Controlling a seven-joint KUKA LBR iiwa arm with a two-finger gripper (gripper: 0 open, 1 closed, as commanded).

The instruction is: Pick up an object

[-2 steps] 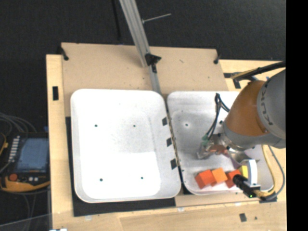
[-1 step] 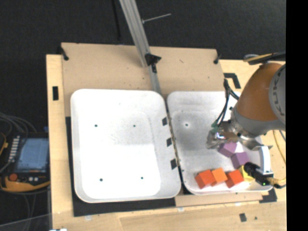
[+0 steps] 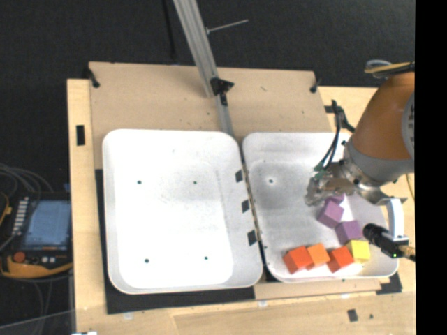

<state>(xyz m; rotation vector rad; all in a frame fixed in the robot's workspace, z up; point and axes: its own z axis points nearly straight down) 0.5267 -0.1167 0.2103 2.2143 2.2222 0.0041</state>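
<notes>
Camera view: grey arm with orange band (image 3: 391,117) reaches into right white bin (image 3: 279,159). Gripper (image 3: 323,192) low over bin floor, just beside upper purple block (image 3: 331,213); finger state cannot tell, no grasp visible. Second purple block (image 3: 348,230), yellow cube (image 3: 360,250), two red-orange blocks (image 3: 299,258) (image 3: 341,258), orange block (image 3: 318,254) along near wall. Left white bin (image 3: 174,208) alongside.

Matt white bins (image 3: 174,208), wood bench (image 3: 80,187)

Wooden bench (image 3: 80,187) carries two shallow white bins: left bin (image 3: 112,208) and right bin (image 3: 279,152), touching at their inner edges.
</notes>
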